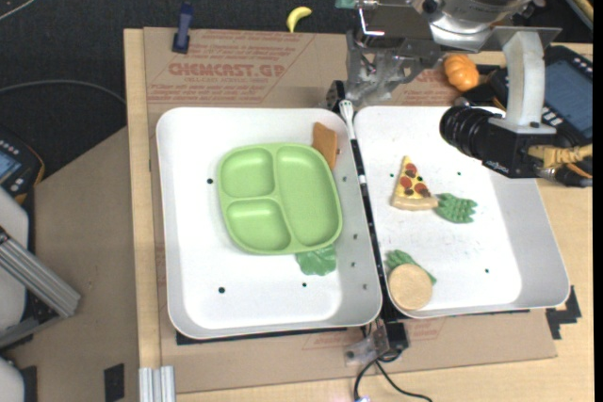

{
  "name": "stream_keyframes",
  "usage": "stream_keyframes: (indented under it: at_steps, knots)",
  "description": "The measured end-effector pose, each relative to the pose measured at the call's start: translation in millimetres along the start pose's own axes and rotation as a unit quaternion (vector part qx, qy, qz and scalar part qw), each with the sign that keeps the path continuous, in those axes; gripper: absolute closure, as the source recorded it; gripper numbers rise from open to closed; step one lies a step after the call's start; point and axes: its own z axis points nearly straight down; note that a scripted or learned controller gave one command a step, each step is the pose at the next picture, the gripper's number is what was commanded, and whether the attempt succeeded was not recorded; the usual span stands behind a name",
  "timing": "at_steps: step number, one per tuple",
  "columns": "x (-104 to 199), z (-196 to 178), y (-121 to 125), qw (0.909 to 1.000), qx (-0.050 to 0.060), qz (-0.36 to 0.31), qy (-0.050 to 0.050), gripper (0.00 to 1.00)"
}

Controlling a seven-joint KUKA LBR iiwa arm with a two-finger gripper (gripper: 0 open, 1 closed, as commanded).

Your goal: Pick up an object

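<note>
Arm's tool (377,75) positioned over the far edge of the two bins; its state cannot be determined.

Below the tool, right bin (528,240) contains a pizza slice (412,184), a green leafy piece (456,207) just beside it, and nearer the front a round tan disc (410,285) touching another green piece (407,261). Left of the tool, left bin (184,202) holds a green divided plate (280,198), with an orange block (325,143) at its far corner.
</note>
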Motion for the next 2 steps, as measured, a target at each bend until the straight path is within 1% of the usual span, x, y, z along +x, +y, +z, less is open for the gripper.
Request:
stream_keyframes:
  at_steps: [1, 2]
  knots:
    - [29.2, 21.3, 0.4, 1.0, 0.004, -0.003, -0.001, 1.0]
    - [-48.6, 0.1, 1.8, 1.0, -0.001, 0.002, -0.001, 1.0]
